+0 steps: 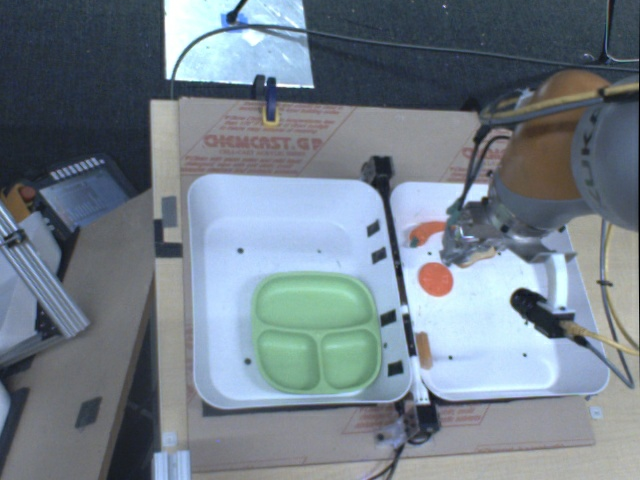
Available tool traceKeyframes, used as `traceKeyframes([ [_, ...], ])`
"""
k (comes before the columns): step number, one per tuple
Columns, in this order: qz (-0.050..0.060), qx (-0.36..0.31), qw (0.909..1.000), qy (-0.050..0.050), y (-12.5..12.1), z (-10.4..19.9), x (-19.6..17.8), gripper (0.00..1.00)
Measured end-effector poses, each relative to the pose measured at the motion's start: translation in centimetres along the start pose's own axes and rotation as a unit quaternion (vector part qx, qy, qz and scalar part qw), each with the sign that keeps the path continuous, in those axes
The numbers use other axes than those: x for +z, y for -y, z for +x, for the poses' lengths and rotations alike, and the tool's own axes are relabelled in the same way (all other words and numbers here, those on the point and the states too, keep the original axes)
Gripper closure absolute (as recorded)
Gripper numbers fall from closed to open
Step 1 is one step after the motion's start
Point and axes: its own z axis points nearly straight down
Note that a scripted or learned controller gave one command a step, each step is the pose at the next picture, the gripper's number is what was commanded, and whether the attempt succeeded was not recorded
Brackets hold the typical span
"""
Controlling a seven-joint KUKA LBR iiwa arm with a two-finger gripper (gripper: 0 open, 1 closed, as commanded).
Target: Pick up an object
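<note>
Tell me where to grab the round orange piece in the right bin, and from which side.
Probably from straight above, pinching across its edge on opposite sides. The round orange piece seems to lie flat on the right bin floor with bare floor all round, and being round it favours no angle. The gripper hangs just beside it.

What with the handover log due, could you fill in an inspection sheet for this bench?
Surface: two white bins, left bin and right bin, on a printed board.
Job's things: green divided plate in left bin; orange disc and orange piece in right bin.
Clutter: small tan piece at right bin's left wall.
Claw: claw low over right bin, beside the orange piece.
Cables: black cable across the dark floor behind.
Surroundings: silver sheet behind; wooden table left.
</note>
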Motion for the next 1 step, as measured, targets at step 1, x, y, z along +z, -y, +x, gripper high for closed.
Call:
traceKeyframes([
  [1, -0.001, 0.0, 1.0, 0.0, -0.32, 4.53, -1.04, 1.0],
])
